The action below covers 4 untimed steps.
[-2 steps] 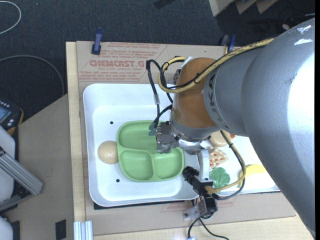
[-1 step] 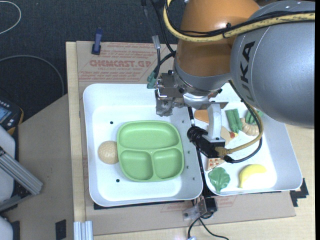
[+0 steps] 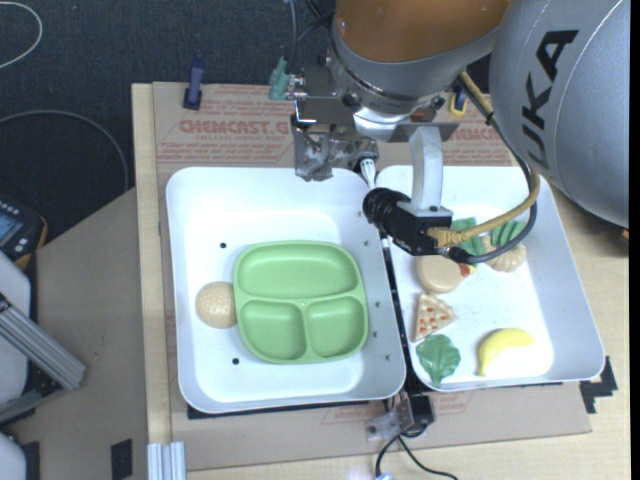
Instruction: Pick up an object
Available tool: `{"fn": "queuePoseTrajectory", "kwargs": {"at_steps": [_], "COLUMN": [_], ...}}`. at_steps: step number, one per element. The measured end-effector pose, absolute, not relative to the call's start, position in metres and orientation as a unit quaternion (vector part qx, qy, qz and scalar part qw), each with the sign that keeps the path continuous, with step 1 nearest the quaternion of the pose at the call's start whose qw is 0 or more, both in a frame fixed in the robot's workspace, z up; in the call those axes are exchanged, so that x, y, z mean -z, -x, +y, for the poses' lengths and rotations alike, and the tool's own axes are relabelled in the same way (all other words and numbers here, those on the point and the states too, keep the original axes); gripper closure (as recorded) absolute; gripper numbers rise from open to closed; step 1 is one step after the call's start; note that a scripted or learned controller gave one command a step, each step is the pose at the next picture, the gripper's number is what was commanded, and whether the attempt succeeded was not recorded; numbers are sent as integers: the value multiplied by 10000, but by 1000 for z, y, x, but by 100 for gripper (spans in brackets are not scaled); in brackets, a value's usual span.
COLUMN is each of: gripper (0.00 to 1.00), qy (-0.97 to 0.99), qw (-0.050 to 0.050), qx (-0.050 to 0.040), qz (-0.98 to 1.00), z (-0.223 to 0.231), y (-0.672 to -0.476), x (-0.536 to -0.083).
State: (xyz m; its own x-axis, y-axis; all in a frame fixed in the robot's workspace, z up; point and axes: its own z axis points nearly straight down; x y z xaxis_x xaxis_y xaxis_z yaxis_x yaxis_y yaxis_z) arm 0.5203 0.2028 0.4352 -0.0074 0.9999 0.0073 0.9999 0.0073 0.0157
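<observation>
We list, largest first:

The arm, grey and orange, covers the upper right and hangs over the far edge of both bins.

The left bin holds a green tray with three compartments, and a tan ball touching the tray's left edge.

The right bin holds the small pieces: a round biscuit, a pizza slice, a green leaf, a banana, all near one another along the near half.

The hand sits at the far rim of the left bin, well apart from every object; whether it is open, we cannot tell. A black fitting and hose overlie the dividing rims.
</observation>
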Motion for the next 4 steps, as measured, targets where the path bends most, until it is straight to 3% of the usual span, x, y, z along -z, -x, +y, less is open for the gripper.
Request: {"fn": "queuePoseTrajectory", "kwargs": {"at_steps": [1,2,3,4], "gripper": [100,100,100,100], "qy": [-7082,-7067,-7093,-7045], "qw": [-26,5,-23,35], "qx": [57,-6,47,-95], "qz": [7059,7076,7048,7097], "z": [176,178,129,168], "y": [-497,-499,-485,-480], "x": [-334,-350,-282,-446]}}
